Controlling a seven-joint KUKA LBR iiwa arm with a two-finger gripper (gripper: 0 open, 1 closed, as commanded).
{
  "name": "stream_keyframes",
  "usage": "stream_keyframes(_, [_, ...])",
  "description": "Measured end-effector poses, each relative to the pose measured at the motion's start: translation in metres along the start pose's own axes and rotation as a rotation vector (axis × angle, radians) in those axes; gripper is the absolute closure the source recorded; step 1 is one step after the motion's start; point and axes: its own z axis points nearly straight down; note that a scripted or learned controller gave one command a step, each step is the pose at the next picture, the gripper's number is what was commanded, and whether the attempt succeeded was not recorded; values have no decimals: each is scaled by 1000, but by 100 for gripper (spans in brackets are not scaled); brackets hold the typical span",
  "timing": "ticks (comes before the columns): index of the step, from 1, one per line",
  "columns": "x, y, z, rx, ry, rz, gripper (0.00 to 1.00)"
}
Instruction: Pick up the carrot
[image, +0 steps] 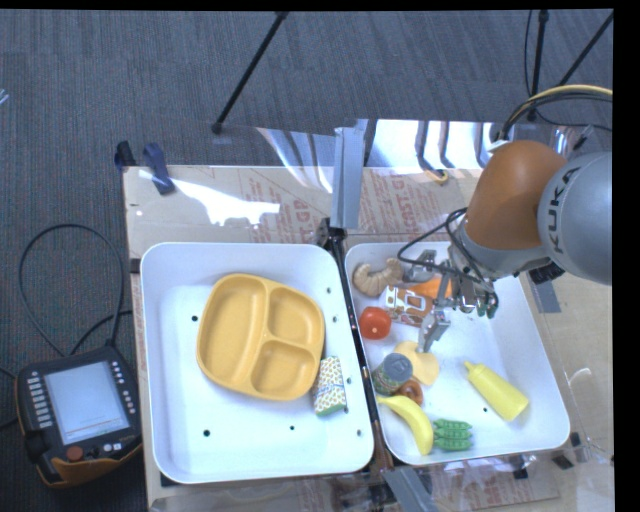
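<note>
Nearest the camera, in the right bin (545, 400), a banana (412, 418) and a green studded toy (452, 434) are noted at about 6 o'clock, with a yellow squeeze bottle (496, 389) at about 4 o'clock. A small round tin (394, 370) and a pale yellow wedge (424, 364) lie just above the banana, and a red tomato (375, 322) sits at 9 o'clock against the bin's left wall.

In the left bin (170, 400), a yellow divided plate (262, 336) is seen at centre, with a patterned sponge-like block (329, 385) just beside it at 5 o'clock.

Further back in the right bin, the end effector (440, 318) is positioned at about 12 o'clock, pointing down. An orange item, judged to be the carrot (428, 288), is visible directly beside it, partly covered by the hardware. Whether the end effector is released or clenched cannot be told, and no grasp is confirmed. A beige ginger-like piece (376, 277) lies at 11 o'clock.

The step in hand is judged to be the approach and closure over the carrot. The next move calls for a confirmed closure on the carrot, followed by a straight lift clear of the neighbouring items.
</note>
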Motion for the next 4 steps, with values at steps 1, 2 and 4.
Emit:
stream_keyframes(1, [-1,2,-9,-1,-1,-4,100])
stream_keyframes(2, [25,-43,-87,2,0,-217,100])
stream_keyframes(4, [135,-96,-207,-2,2,-619,100])
